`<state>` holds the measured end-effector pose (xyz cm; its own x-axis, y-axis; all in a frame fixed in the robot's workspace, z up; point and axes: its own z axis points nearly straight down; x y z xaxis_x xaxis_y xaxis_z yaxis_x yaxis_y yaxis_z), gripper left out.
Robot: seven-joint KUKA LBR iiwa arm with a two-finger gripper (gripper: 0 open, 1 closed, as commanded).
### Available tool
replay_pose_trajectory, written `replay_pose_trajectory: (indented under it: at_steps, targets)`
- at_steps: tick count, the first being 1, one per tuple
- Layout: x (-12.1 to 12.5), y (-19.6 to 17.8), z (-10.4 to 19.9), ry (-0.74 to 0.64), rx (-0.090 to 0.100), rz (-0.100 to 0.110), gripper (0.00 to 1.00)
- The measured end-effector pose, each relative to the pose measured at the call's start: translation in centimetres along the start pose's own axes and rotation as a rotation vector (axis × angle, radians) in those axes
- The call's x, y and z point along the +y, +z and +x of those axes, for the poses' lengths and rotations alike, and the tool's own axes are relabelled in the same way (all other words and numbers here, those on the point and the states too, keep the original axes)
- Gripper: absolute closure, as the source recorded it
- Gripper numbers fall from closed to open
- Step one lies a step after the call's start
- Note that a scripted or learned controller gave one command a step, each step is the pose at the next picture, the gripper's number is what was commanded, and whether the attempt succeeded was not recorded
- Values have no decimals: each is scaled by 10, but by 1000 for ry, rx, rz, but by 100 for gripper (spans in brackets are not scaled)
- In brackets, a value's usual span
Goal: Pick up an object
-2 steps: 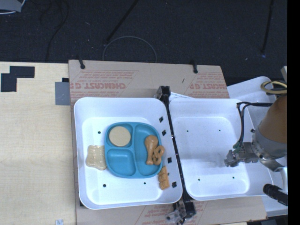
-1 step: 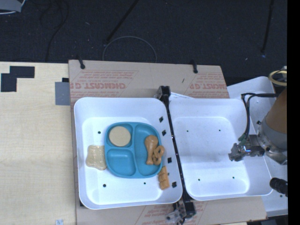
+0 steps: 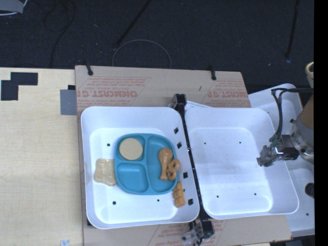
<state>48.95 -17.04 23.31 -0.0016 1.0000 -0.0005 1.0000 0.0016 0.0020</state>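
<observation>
Gripper (image 3: pixel 266 157) seen at the right bin's (image 3: pixel 225 209) three o'clock rim, finger state not discernible, blue divided tray (image 3: pixel 137 178) set in the left bin (image 3: pixel 97 209).

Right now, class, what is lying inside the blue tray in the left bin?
The blue tray holds a round tan biscuit in one compartment and a pretzel-like brown piece in another; the third looks bare. Whatever is under the tray is covered.

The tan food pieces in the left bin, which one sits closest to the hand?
The small tan piece lying on the bin floor just off the blue tray's lower right corner; the others lie farther left of the hand.
</observation>
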Motion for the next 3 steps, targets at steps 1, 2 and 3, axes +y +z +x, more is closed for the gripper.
replay_pose_trajectory:
  at_steps: [1,2,3]
  targets:
    - [25,-6,46,-4,3,3,100]
    - [44,7,93,-3,3,6,100]
    - [56,-1,139,-2,2,4,100]
